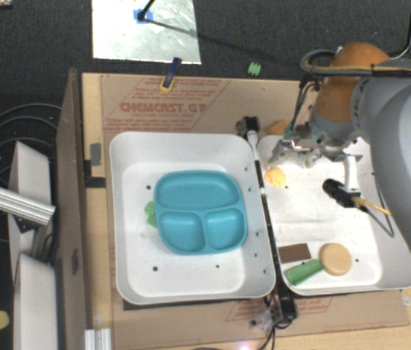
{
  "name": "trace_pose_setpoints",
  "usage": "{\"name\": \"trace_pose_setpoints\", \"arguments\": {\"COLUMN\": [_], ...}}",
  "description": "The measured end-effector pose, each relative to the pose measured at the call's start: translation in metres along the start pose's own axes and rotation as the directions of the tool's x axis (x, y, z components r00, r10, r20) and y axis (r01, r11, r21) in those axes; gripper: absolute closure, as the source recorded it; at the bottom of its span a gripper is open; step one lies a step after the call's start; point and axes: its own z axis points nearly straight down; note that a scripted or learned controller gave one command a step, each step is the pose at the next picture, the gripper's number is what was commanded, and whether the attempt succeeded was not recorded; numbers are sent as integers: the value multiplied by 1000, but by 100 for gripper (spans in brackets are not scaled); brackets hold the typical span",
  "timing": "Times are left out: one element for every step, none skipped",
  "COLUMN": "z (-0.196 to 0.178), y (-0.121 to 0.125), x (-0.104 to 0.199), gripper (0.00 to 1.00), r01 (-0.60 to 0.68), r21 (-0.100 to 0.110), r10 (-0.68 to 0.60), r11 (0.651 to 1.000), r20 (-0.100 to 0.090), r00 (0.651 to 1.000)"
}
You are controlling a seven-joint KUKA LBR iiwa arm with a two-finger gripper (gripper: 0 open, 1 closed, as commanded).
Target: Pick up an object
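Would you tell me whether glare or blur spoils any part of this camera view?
In the camera view, the shiny sheet at the top throws patchy glare; the grey arm, close to the lens, looks soft; the blue tray and the brown block are sharp under even light, with faint shadows.

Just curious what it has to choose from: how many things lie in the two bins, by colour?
Blue: 1, divided plate
Brown: 1, block
Green: 2, green sliver at the plate's edge, green piece by the block
Yellow: 1, small lump
Tan: 1, round disc
Orange: 1, orange bit
Total: 7
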Motion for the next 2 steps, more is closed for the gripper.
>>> {"name": "trace_pose_setpoints", "arguments": {"z": [2,2], "y": [-3,-7], "x": [3,-4], "gripper": [0,0], "r01": [-2,-7], "r21": [6,7], "r10": [2,7], "r11": [1000,1000], "r20": [0,1], "r00": [1000,1000]}}
